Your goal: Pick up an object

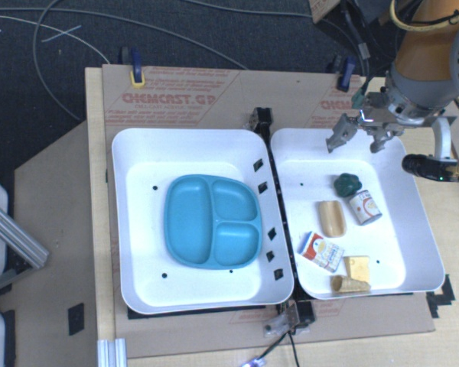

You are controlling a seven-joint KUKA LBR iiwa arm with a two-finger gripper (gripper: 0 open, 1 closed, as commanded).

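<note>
Arm poised over the right bin's far edge, objects below it.

We see the left bin (130, 167) holding a blue plate (212, 222); the right bin (413, 235) holds small items. Our gripper (365, 138), jaws apart and empty, hangs at its 12 o'clock rim. The nearest item, a green ball (347, 183), lies toward 6 o'clock from the jaws.

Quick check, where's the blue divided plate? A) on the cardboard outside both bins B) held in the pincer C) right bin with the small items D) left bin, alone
D: the blue divided plate lies flat in the left bin, with no other item beside it.
</note>
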